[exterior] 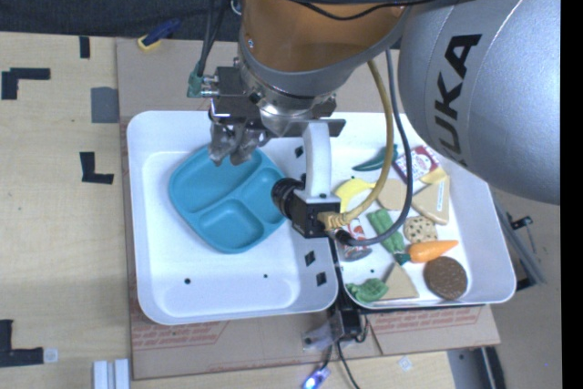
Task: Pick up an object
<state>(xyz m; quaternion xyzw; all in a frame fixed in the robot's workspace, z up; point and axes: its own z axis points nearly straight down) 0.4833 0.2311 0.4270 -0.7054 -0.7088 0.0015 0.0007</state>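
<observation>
Two white bins [150, 223] side by side; one blue divided tray [228, 200] in the left, one heap of toy food [414, 232] in the right: one carrot [433, 250], one brown cookie [446, 276].

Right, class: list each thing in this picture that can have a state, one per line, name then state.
gripper: lowered onto the blue tray's upper edge
blue tray: upright, lying flat in the left bin
left bin: holds the tray
right bin: crowded with toy food
carrot: lying on its side
</observation>
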